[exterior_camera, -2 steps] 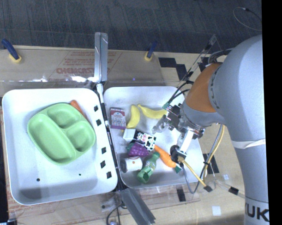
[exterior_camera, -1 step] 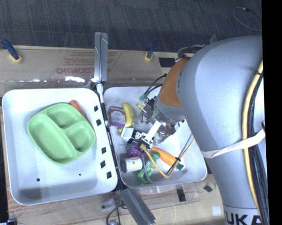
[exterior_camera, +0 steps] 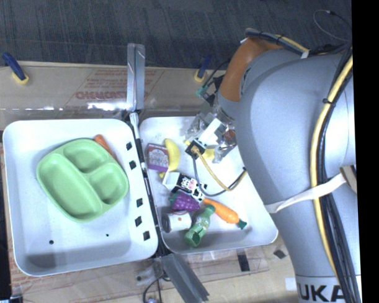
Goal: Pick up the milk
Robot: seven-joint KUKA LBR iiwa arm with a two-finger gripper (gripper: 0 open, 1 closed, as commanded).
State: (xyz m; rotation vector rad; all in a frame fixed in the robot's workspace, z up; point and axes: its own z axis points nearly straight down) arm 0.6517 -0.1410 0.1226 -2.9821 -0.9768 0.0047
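the milk [exterior_camera: 187, 184], a small white carton with black cow patches, lies in the right bin [exterior_camera: 257, 229], about mid-bin, tipped on its side with its long axis running roughly left to right. touching it on the near side are purple grapes [exterior_camera: 184, 202]; a carrot [exterior_camera: 223, 212] sits just beside it to the near right, and a banana [exterior_camera: 172, 153] just beyond it on the far side. the gripper [exterior_camera: 207, 138] hangs over the far part of the same bin, so the milk lies toward the near left of it, fairly close. whether it is wide or narrow i cannot tell; nothing shows between its tips. judging from this, the move needs a short shift near-left, then down.
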